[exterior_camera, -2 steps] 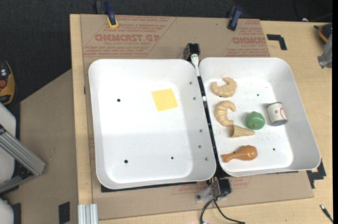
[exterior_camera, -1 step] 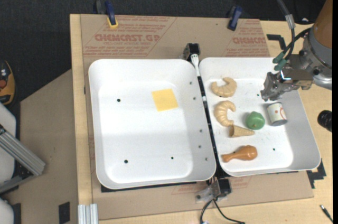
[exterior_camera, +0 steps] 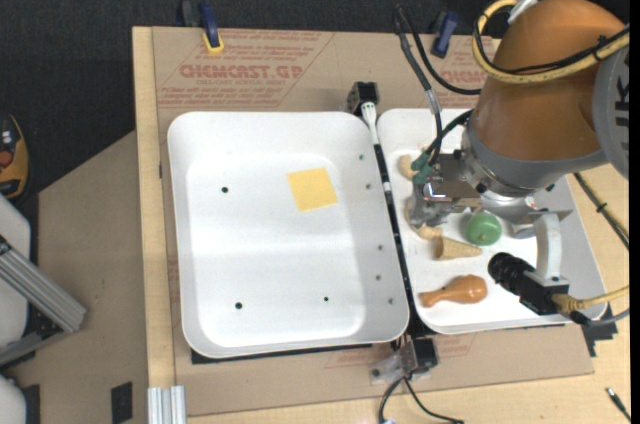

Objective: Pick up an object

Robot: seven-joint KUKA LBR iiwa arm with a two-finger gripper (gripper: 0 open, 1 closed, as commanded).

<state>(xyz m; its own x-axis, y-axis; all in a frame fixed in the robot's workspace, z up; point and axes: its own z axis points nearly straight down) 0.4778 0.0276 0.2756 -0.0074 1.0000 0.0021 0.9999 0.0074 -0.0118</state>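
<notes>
Step in hand looks like the approach/grasp phase: arm (exterior_camera: 545, 82) reaches over the right bin (exterior_camera: 480, 315), and the tool (exterior_camera: 430, 202) sits low near that bin's left wall. Can't tell from this angle whether the tool is released or clenched, because the wrist hides most of it. Nothing is visibly gripped, so I'm not calling a grasp. Candidate objects are all in the right bin. The pale wedge (exterior_camera: 458, 249) is just beside the tool on its lower right, with the green ball (exterior_camera: 485, 229) touching or nearly touching the wedge. A small beige piece (exterior_camera: 410, 165) lies just above the tool by the wall, and the tan drumstick-shaped piece (exterior_camera: 455, 291) lies apart, toward the front edge. Contact between the tool and the wedge is unclear. The left bin (exterior_camera: 260, 252) holds a flat yellow square (exterior_camera: 311, 189), well apart from the tool. My read on the next move: confirm something sits inside the tool, close, then lift straight up. Main risks are the clutter around the wedge and ball and the closeness of the bin wall.
</notes>
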